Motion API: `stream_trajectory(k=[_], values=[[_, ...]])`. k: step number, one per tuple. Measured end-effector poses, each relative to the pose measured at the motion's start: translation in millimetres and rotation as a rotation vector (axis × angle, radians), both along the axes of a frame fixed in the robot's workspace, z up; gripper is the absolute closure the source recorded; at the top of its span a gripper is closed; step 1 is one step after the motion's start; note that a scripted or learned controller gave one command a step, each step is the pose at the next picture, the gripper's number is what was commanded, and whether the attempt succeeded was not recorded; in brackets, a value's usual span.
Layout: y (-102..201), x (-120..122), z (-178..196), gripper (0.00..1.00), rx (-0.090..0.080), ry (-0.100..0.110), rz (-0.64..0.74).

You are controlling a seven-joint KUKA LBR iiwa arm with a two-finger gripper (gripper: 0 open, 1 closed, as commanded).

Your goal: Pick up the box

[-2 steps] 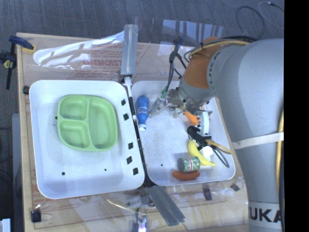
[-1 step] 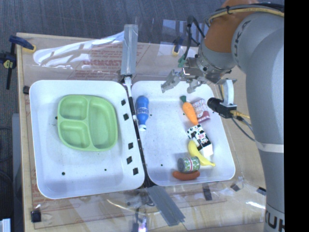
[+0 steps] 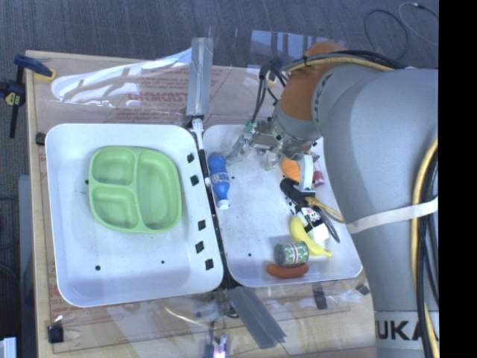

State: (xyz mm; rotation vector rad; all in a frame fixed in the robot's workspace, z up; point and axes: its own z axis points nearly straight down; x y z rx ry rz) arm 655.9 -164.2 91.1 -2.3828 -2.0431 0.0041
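Camera view: arm leans over the right bin. The gripper sits low near that bin's far rim; open or closed, cannot tell. Box: probably the white-and-black piece by the bin's right rim, touching a banana; uncertain. Judgement: nothing lifted; grasp and lift both remain.

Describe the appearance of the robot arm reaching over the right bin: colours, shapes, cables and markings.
The large rounded grey arm has an orange band above its wrist. Thin dark cables run near the small metal-coloured gripper. White KUKA lettering, partly cut off, marks the base, and yellow cables run alongside.
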Motion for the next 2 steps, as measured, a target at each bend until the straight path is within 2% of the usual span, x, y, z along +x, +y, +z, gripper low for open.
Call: stream_trajectory(k=[1, 2], values=[[2.4, 0.8, 10.5, 1.0, 0.001, 0.002, 0.009], [2.9, 0.8, 10.3, 0.0, 0.001, 0.003, 0.011]])
